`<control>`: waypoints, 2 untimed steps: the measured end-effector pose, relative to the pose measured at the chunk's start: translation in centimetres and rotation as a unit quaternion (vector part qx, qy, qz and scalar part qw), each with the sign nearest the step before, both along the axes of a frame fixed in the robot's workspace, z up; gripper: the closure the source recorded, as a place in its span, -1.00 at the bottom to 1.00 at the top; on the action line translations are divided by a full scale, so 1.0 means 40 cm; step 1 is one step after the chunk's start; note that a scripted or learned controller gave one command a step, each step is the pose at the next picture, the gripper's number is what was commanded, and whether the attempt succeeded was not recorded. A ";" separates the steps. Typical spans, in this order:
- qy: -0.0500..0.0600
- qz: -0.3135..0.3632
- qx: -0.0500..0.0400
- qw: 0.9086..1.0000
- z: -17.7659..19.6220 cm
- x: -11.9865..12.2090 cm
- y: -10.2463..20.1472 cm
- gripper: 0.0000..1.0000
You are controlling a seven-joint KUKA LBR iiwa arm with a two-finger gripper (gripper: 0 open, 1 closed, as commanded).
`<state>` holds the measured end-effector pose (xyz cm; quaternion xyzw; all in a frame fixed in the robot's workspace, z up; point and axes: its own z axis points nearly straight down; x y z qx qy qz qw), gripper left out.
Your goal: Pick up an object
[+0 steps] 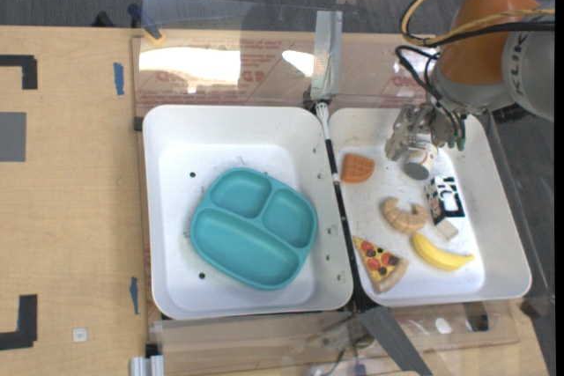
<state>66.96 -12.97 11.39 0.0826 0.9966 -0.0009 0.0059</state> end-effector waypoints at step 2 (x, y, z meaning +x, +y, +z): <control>-0.003 -0.120 -0.001 0.993 0.403 -0.209 -0.179 1.00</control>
